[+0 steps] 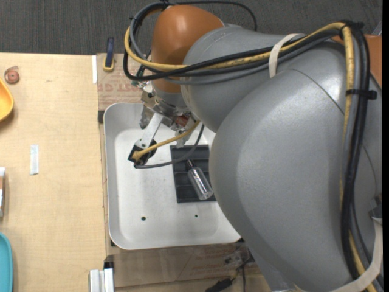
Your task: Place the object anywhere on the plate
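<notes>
The gripper hangs over the white bin, near the bin's 12 o'clock wall, below the orange band. The arm covers it, so whether it is open or closed cannot be determined. A black ribbed block lies on the bin floor at 3 o'clock from the bin's centre, partly under the arm. A silver cylinder rests on the block. On the wooden surface at 9 o'clock, a yellow dish edge and a teal dish edge sit well apart from the block.
</notes>
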Tool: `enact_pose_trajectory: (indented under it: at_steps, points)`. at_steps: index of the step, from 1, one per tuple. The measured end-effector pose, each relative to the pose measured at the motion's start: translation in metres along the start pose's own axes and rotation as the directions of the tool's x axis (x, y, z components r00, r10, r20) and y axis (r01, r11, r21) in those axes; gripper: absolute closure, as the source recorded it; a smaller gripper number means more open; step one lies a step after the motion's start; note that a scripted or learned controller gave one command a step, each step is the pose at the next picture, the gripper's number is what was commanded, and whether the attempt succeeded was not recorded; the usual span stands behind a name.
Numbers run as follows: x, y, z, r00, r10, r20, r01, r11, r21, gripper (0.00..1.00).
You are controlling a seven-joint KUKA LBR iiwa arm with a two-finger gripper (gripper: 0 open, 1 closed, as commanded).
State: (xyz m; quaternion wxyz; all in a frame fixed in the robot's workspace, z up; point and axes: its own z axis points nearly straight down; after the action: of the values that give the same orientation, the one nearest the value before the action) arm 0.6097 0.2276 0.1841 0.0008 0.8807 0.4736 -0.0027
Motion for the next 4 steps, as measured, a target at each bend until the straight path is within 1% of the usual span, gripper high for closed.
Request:
enact_pose_trajectory:
  at_steps: [1,2,3,4]
  points:
    - [-0.074,-0.111,0.077,0.965,0.263,0.003,-0.263,0.965,0.002,0.00]
    - [-0.077,-0.109,0.069,0.963,0.270,0.008,-0.270,0.963,0.004,1.00]
    - [-0.077,-0.109,0.069,0.963,0.270,0.008,-0.270,0.963,0.003,0.00]
    - [-0.079,-0.107,0.062,0.962,0.274,0.014,-0.274,0.962,0.005,1.00]
